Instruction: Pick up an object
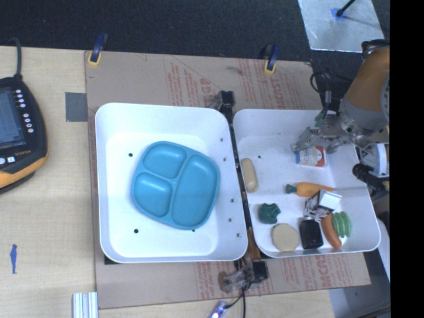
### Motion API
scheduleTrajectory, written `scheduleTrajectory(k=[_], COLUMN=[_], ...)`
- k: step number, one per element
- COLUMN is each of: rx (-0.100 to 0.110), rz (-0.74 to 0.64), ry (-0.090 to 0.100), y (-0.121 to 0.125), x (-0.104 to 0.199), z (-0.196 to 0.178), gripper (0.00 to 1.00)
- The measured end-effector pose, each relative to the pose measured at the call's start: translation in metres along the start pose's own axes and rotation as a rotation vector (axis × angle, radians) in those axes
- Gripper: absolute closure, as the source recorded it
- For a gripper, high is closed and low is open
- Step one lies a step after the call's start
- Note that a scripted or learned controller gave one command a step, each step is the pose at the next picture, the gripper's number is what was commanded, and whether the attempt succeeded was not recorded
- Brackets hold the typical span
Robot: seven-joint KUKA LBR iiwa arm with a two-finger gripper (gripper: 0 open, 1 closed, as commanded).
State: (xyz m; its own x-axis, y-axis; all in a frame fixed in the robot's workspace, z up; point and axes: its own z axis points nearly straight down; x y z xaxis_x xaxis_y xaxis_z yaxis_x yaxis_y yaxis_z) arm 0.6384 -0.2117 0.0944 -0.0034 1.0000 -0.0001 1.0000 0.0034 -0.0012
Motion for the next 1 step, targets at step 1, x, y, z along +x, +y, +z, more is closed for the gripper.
scheduleTrajectory(k=[1], rx=[0.003], rz=[-0.001], ry=[0.000], y=[-0.0630], x=[0.0307], z=[0.0029], gripper=[0.00])
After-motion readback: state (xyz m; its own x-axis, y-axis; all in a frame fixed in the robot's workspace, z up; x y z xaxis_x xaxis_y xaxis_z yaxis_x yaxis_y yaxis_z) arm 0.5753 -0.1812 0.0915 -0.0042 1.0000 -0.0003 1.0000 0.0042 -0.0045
